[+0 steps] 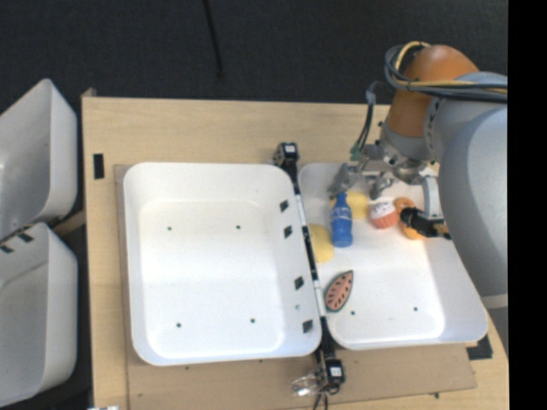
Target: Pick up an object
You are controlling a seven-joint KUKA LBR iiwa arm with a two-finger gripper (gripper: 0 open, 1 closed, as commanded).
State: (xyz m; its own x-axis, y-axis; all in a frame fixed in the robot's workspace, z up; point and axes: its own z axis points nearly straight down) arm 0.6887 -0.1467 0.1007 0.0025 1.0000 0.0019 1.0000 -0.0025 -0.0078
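Right bin [427, 314]: brown leaf-shaped toy [338, 290], blue bottle [342, 220], yellow piece [321, 242].

A pale wooden bench [214, 126] stands on dark floor [214, 32], white containers [34, 229] beside it.

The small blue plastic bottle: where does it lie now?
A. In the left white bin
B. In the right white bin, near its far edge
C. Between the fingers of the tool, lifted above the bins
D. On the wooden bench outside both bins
B: the small blue plastic bottle lies on the floor of the right white bin, toward its far edge, beside a yellow object, with the tool just beyond it.
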